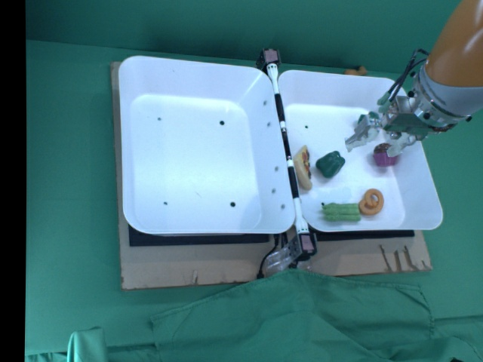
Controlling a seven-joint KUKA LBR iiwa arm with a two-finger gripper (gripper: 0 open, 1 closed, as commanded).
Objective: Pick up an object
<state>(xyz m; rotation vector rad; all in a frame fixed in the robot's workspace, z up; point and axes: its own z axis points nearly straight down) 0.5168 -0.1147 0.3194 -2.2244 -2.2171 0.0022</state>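
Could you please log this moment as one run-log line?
gripper: over right bin, holding nothing seen | nearest: purple item | also there: green pepper, orange ring | pick: not yet done

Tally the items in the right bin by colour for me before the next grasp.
Green: 2, a dark pepper and a bean bundle
Orange: 1, a ring
Purple: 1, by the gripper, item
Tan: 1, a hot dog
Total: 5
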